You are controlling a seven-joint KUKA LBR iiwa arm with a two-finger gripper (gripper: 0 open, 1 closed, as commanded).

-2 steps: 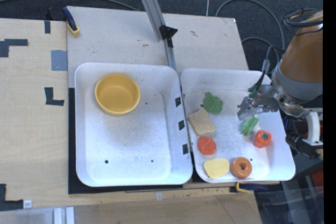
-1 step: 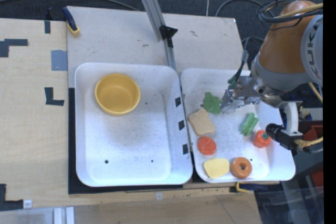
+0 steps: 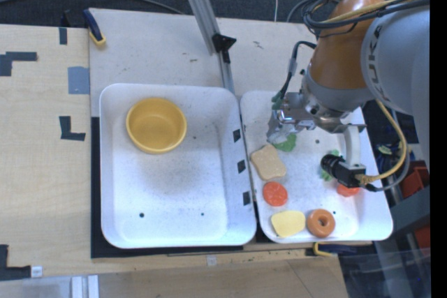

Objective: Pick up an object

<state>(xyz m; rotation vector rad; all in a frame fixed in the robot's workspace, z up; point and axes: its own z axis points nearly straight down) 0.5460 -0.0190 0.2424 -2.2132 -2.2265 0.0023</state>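
My gripper hangs low over the back left of the right bin, directly above a small green object that it partly hides. Just in front of it lies a tan bread slice. Further forward lie a red tomato slice, a pale yellow piece and an orange doughnut. A red object peeks out under a black fitting on the arm. Whether the gripper touches the green object cannot be told.
A yellow bowl sits at the back of the left bin. A slanted metal post rises behind the divider between the bins. The arm's grey and orange body covers the right bin's back right.
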